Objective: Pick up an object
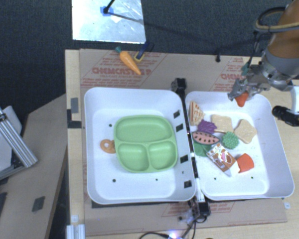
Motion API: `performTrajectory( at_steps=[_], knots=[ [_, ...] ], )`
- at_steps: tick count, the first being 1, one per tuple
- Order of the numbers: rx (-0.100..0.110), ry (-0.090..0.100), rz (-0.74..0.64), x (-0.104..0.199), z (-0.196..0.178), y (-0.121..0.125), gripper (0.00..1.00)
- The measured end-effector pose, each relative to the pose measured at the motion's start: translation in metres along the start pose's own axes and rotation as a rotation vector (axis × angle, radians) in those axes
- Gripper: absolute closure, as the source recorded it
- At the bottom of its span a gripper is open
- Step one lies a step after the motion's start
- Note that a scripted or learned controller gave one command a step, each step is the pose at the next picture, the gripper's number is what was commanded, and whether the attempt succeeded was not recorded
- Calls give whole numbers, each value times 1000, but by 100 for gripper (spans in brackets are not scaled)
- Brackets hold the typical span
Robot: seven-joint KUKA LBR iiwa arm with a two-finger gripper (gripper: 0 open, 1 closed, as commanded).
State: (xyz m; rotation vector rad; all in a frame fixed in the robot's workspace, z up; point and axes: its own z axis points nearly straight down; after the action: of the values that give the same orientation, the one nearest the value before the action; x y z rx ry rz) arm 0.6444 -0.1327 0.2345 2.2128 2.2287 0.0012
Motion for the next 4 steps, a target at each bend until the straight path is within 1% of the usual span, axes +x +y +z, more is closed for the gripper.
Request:
performTrajectory(
  at_steps=[1, 2, 3, 4],
  knots=[
    [2, 2, -2, 52, 13, -17, 100],
    [1, 2, -3, 103, 2, -35, 100],
    [3, 2, -2, 151, 15, -52, 100],
    [3, 3, -3, 206, 11, -75, 100]
  ],
)
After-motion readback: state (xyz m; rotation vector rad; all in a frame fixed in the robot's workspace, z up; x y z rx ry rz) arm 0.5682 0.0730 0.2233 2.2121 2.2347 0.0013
